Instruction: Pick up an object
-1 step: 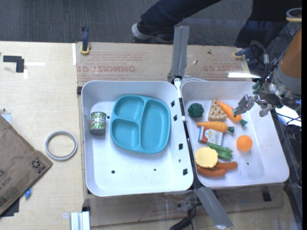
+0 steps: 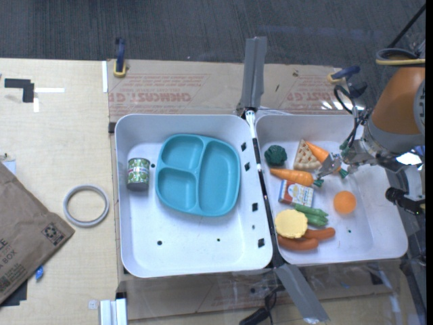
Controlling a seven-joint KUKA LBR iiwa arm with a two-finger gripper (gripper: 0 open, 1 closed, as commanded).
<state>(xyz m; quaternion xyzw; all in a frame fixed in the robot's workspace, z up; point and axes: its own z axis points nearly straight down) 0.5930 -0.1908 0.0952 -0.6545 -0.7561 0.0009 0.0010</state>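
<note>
The right bin (image 2: 379,246) holds several toy foods: a dark green broccoli (image 2: 275,156), a pizza slice (image 2: 308,156), an orange carrot (image 2: 294,176), a small carton (image 2: 298,194), an orange ball (image 2: 344,202), a green pea pod (image 2: 312,214), a yellow round piece (image 2: 291,224) and a red sausage (image 2: 308,241). My gripper (image 2: 331,168) reaches in from the right and hangs low just right of the pizza slice and the carrot's tip, above the orange ball. Nothing is visibly held.
The left bin (image 2: 135,249) carries a blue divided plate (image 2: 199,175) and a small green-labelled can (image 2: 138,172). A grey divider (image 2: 254,80) runs between the bins. Outside on the left lie a tape roll (image 2: 86,204) and a cardboard box (image 2: 27,239).
</note>
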